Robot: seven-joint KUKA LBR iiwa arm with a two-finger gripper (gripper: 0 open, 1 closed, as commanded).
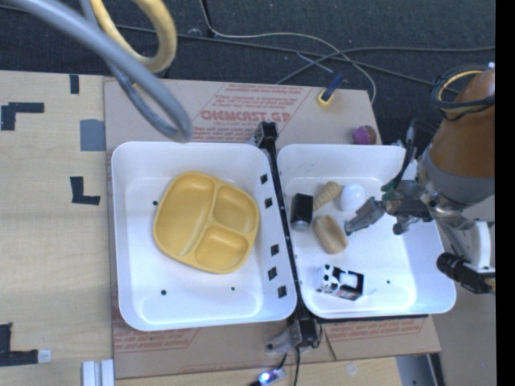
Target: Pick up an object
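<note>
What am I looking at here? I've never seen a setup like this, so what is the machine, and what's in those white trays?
One camera looks down at a slant on a bench. The grey and orange robot arm reaches in from the right, ending in a two-finger gripper, open and holding nothing, above the right bin. That bin holds a black cylinder, a tan cone-shaped piece, a white ball, a tan oblong piece and a black-and-white object. The left bin holds a yellow divided plate. A small purple object sits on the cardboard behind.

A small purple thing (364, 134) lies on the cardboard sheet (241, 107) covering the bench (48, 215), near black cables (322, 51)
</note>
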